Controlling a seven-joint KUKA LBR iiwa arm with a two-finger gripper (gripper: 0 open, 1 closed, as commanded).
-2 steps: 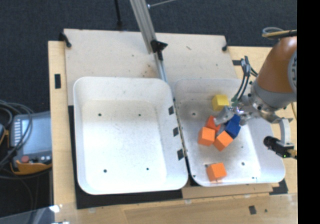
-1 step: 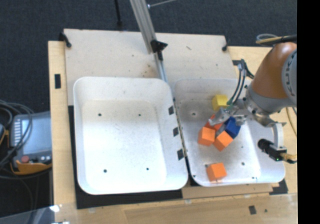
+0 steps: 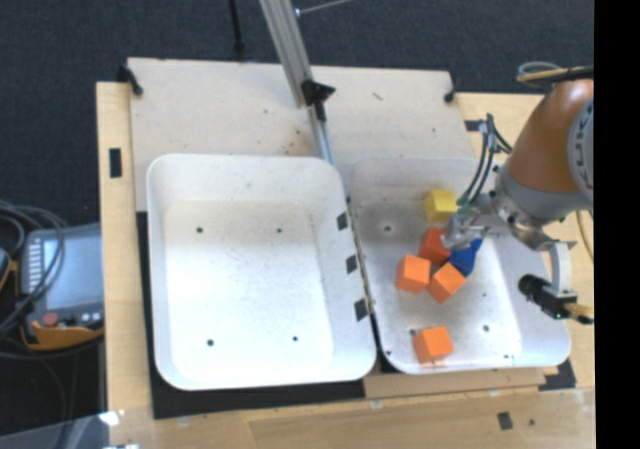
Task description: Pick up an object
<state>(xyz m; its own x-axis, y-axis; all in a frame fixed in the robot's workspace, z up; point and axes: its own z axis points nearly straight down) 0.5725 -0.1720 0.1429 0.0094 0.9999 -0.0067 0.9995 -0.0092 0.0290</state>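
Gripper sits low in the right bin; you cannot tell its grip. Blue block lies just beneath it, orange blocks beside, yellow block above-left.

Two white bins side by side at centre frame, four orange blocks, one yellow block, one blue block, right of centre
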